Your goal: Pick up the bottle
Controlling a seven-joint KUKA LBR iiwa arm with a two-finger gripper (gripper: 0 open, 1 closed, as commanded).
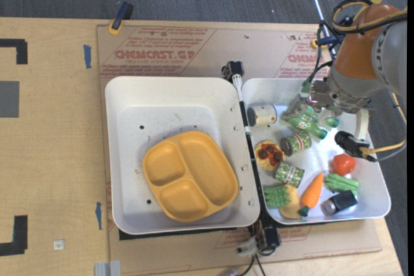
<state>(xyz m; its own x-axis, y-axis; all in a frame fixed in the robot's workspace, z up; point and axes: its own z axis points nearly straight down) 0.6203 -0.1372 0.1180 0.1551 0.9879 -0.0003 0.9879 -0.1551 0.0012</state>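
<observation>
A green see-through bottle [309,122] lies on its side in the upper part of the right bin [377,172], among other small items. My gripper [315,106] hangs directly over the bottle, low in the bin and covering its upper end. The grey wrist and orange band [359,48] rise above it toward the upper right. From this angle I cannot see whether the bottle is gripped.
The right bin also holds a silver can [262,115], two labelled cans [295,143] [289,173], a toy pizza [268,153], a carrot [312,190], a tomato [343,164] and green vegetables [276,196]. A yellow divided plate [189,176] lies in the left bin [129,106].
</observation>
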